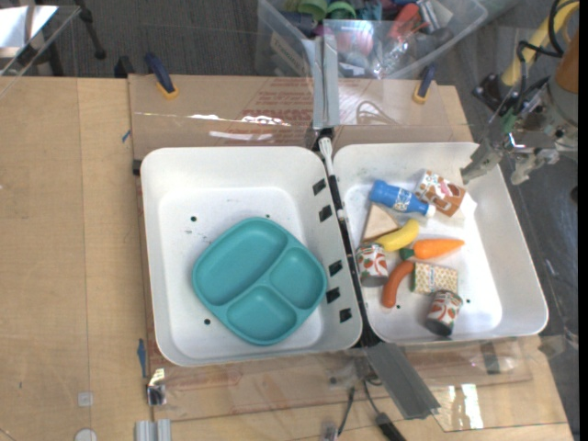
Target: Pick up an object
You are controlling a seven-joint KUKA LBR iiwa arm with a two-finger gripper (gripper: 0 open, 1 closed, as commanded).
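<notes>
Hovering at the right bin's point(514, 246) upper-right corner, gripper point(478, 165) carries nothing; finger state: cannot tell. Approach step, by the look of it. Nearest target, the brown-and-white carton point(439, 194), lies just beside; next move likely needs a short descent over it.

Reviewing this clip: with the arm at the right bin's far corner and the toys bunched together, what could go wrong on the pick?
1. The banana, carrot and blue bottle lie packed together; closing may catch two or nudge neighbours away.
2. The pincer sits at the right bin's rim; descending there could strike the wall.
</notes>
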